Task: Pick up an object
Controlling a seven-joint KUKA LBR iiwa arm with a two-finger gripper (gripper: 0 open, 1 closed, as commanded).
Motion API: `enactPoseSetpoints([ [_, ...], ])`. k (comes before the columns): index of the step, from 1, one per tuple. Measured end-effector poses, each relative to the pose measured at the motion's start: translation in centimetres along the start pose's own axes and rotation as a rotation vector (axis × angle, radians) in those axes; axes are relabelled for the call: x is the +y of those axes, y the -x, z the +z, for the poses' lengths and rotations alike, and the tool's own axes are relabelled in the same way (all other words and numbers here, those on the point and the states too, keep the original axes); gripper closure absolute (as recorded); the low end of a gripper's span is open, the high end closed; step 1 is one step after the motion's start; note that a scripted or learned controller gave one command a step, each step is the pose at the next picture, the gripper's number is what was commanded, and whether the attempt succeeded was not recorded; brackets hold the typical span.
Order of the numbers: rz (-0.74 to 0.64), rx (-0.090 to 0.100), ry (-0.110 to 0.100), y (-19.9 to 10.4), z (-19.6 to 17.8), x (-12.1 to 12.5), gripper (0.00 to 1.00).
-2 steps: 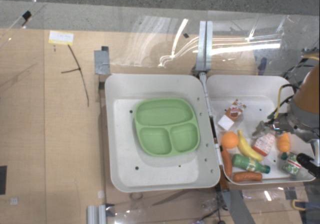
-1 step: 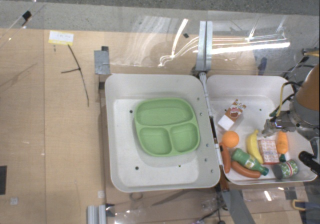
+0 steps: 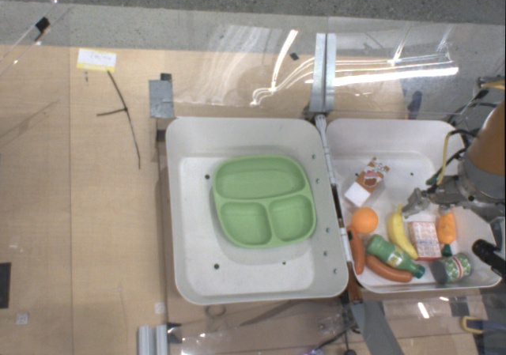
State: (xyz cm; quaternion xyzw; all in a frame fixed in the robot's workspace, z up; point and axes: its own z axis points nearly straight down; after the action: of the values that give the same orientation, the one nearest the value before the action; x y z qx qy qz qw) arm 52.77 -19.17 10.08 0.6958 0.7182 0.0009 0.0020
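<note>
Hand (image 3: 417,203) over right bin (image 3: 395,138), grip unclear; glossy plastic food; green three-compartment tray (image 3: 262,200).

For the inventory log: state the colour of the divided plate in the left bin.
Light green divided plastic plate, clearest in the camera view.

The arm (image 3: 484,157) is cut off by the right edge. Its gripper (image 3: 419,202) is too small and blurred to read. The green bottle (image 3: 393,254) partly covers the sausage (image 3: 387,269) beneath it.

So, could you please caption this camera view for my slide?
Gripper hovering over toy food in right bin; green tray in left bin.
</note>
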Motion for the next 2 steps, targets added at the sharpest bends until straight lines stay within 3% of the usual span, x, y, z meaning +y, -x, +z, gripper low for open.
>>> enactPoseSetpoints([
  [1, -0.021, 0.006, 0.002, 0.37, 0.92, -5.82, 0.00],
  [2, -0.016, 0.001, -0.001, 0.75, 0.09, -5.95, 1.00],
])
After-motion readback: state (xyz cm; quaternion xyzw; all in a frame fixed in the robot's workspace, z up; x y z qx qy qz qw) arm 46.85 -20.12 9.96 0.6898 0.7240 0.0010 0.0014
